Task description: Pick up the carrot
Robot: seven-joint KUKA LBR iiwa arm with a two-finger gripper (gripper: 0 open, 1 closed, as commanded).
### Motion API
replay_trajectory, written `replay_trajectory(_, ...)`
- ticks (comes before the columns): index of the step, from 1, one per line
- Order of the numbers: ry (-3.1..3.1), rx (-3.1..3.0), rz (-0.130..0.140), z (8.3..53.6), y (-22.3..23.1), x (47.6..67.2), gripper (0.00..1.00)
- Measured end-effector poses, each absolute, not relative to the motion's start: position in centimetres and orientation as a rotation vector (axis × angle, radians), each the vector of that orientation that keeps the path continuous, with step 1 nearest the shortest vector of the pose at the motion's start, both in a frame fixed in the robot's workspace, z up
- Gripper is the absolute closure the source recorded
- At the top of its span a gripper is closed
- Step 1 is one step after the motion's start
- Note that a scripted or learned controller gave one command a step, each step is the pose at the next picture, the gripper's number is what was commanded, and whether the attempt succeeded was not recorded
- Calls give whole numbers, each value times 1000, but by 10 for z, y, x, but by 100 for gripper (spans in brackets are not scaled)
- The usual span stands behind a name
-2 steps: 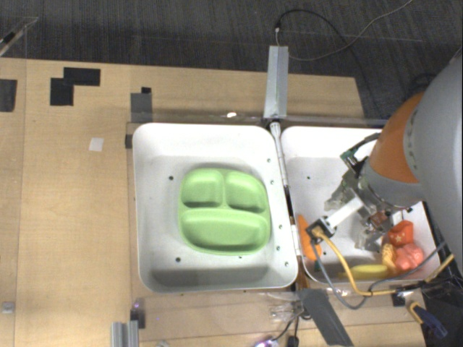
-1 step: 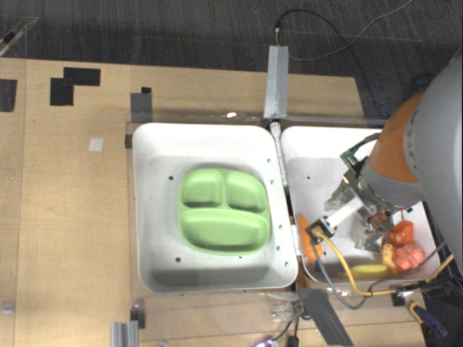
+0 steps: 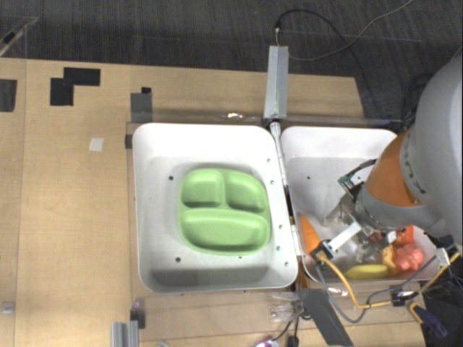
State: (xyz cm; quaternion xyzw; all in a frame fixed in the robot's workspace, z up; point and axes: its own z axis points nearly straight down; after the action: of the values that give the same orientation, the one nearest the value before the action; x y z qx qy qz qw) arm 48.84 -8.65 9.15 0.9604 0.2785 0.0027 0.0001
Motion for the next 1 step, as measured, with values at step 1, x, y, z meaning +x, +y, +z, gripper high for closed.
replay_trajectory(1, 885, 3014, 18, 103, -85, 491, 100)
